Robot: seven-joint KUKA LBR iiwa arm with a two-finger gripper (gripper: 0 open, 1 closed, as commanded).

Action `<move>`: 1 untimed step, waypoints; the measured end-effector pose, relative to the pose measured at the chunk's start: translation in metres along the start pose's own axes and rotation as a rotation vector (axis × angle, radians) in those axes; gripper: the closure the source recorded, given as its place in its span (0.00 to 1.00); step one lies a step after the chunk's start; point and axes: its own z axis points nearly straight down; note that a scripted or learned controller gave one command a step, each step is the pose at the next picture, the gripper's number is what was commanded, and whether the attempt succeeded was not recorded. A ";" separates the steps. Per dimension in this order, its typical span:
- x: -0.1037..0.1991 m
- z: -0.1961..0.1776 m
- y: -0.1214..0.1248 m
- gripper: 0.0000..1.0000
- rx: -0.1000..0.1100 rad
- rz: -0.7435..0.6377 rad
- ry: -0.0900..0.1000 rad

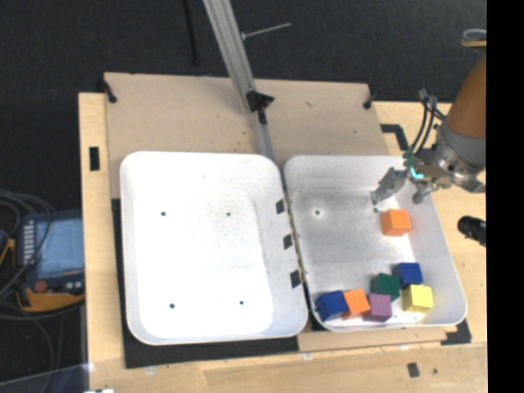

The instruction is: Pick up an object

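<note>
Right bin (327,244) holds seven blocks; gripper (403,188) seemingly open above orange block (396,222).

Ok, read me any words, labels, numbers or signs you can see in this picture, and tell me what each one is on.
No text can be read here.
Handheld screen unit at the left edge: its display glows, but anything on it is too blurred to read.
Blocks in the right bin, such as the orange block: plain faces, no markings.
Left bin: dark dots, no lettering.

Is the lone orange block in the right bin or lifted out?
In the bin. The orange block rests on the right bin floor, just below the gripper, not between its fingers.
</note>
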 end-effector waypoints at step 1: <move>0.000 -0.003 0.001 0.00 -0.004 -0.002 -0.002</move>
